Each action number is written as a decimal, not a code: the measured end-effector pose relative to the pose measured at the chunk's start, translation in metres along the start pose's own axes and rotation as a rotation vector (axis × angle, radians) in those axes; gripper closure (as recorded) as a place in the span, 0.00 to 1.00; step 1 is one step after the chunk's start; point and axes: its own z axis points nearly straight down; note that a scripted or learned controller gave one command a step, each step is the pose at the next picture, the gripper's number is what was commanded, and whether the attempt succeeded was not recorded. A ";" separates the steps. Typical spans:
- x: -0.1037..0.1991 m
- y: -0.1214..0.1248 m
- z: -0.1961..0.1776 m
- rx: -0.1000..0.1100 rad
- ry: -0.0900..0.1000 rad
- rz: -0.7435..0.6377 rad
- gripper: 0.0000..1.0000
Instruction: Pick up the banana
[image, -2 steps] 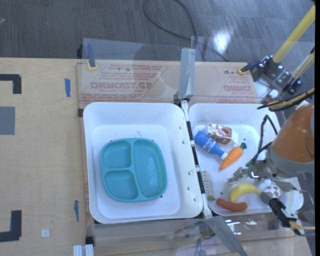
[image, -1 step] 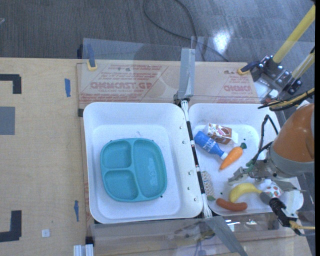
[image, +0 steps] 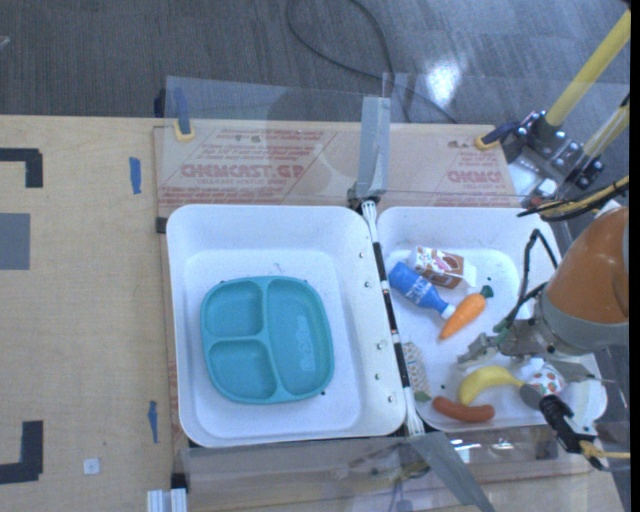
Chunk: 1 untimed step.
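In the right bin we see the banana near the front, just above a sausage. The tool hovers right beside it; we cannot tell its state. A carrot lies nearby.

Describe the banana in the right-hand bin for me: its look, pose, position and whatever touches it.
The banana is a small yellow curved piece, smooth and plastic-looking like a toy, lying flat on the floor of the right bin near its front edge. It arches upward, with its left end dipping toward the red sausage just below, close to or touching it. The gripper sits right beside its upper right end. The carrot lies apart, farther back.
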 end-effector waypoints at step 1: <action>0.000 0.001 0.000 -0.003 -0.004 -0.049 0.00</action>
